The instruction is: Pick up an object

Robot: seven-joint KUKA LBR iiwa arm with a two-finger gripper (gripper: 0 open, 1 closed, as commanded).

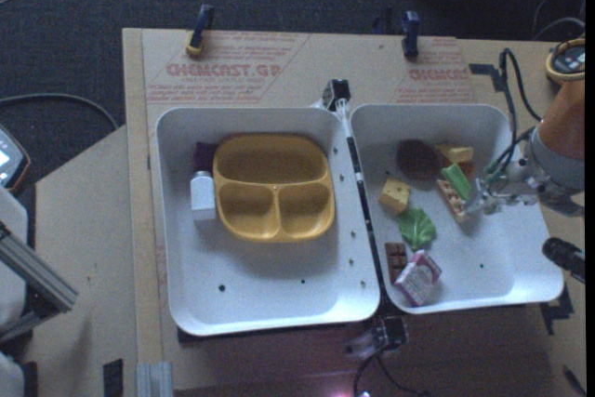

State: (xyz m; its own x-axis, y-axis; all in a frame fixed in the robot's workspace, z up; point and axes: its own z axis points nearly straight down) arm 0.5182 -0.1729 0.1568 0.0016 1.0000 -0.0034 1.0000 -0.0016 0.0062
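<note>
**Gripper low among crowded right-bin items**

While the left white bin [177, 284] holds a yellow three-compartment plastic tray [273, 186] and small white bottle [203, 194], the right white bin [521, 270] crowds a dark brown round piece [418, 159], yellow cheese wedge [394, 194], green leaf [417, 226] and pink carton [419, 279]. Reaching from three o'clock, the gripper [485, 197] sits by a green stick [456, 180] and waffle-patterned bar [452, 198]; whether it grips either, I cannot tell. Bare floor lies toward five o'clock.

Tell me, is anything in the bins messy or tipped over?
A little. In the right bin, the pink carton lies tilted on its side near the front edge, and the toy foods sit scattered. In the left bin, the yellow tray sits flat beside a small white bottle. Nothing looks spilled.
</note>
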